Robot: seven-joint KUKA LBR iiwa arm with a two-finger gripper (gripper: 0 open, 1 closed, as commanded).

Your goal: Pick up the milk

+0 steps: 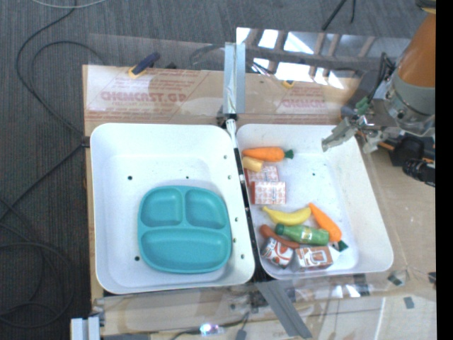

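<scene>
A: What sits at the left of the frame?

B: The left shallow white plastic bin (113,190) holds a teal plastic plate with three compartments (185,229), lying flat in the bin's lower middle.

A: And moving right?

B: The right shallow white plastic bin (368,211) holds toy food along its left and lower parts. At its upper left lies an orange toy carrot with a green top (265,154), with a small yellow piece (252,164) just below it. Below those stands the red-and-white patterned milk carton (268,188), near the bin's left wall. Further down lie a yellow toy banana (287,214), a green bottle (303,234), a second orange carrot (325,222), and two small red-and-white packets (297,255) at the bottom edge.

A: Where is the arm?

B: The grey two-finger gripper (338,137) hangs over the upper right corner of the right bin, well apart from the milk carton. Its fingers look parted, with nothing between them.
</scene>
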